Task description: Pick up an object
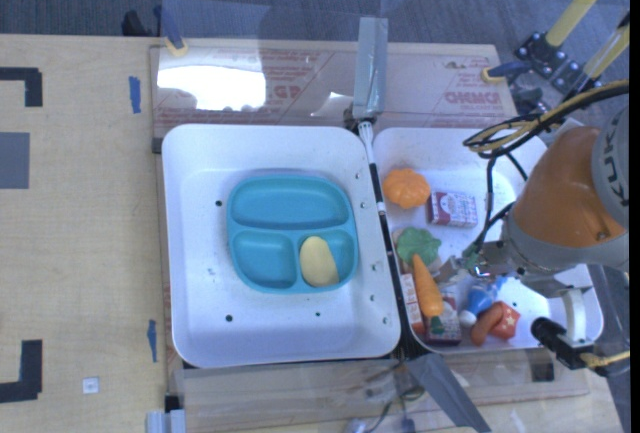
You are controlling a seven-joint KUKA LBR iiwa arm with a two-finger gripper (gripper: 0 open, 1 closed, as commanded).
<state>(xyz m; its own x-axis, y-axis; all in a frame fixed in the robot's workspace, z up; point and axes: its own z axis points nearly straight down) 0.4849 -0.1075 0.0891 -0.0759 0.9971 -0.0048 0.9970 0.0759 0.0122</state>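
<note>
The right bin [470, 146] holds several toy foods: an orange fruit [406, 188], a red and white box [453, 209], a green leafy piece [417, 245], a carrot [427, 289], a small blue item [482, 300] and a red item [495, 323]. My gripper [470, 268] hangs low over this bin, just right of the green piece and above the blue item. The arm's orange band covers the bin's right side. I see nothing clearly held.
The left bin [200, 321] carries a blue divided tray [270, 211] with a yellow oval object [318, 261] in its lower right compartment. A clear plastic sheet [300, 81] lies behind the bins. Cables [520, 126] loop above the arm.
</note>
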